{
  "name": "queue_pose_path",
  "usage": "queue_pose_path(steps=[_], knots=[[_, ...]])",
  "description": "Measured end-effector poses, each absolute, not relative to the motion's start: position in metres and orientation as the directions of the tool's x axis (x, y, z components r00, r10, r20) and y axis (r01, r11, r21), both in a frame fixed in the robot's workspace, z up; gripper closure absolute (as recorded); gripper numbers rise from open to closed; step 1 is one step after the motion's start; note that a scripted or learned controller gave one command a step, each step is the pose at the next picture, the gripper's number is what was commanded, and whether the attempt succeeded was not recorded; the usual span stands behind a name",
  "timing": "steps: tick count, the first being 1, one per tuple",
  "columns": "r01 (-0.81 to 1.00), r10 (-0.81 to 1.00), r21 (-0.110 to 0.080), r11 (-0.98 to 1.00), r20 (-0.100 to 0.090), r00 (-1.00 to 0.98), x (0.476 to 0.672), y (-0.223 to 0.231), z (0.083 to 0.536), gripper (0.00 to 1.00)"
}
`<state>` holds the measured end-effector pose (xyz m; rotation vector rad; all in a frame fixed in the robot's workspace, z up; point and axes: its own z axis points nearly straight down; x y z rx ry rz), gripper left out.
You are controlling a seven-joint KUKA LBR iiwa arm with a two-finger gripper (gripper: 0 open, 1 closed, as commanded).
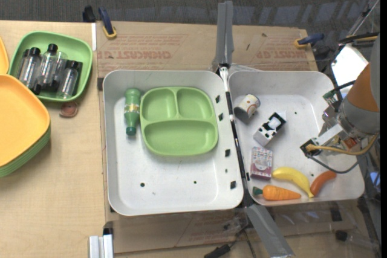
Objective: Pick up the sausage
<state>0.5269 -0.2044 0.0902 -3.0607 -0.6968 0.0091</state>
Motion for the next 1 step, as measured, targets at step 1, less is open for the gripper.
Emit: queue_pose_path(steps=[1], knots=[[0.207,0.207,-0.005,-0.978,-0.002,0.978,0.5246,-0.2187,0.0911,1.00]])
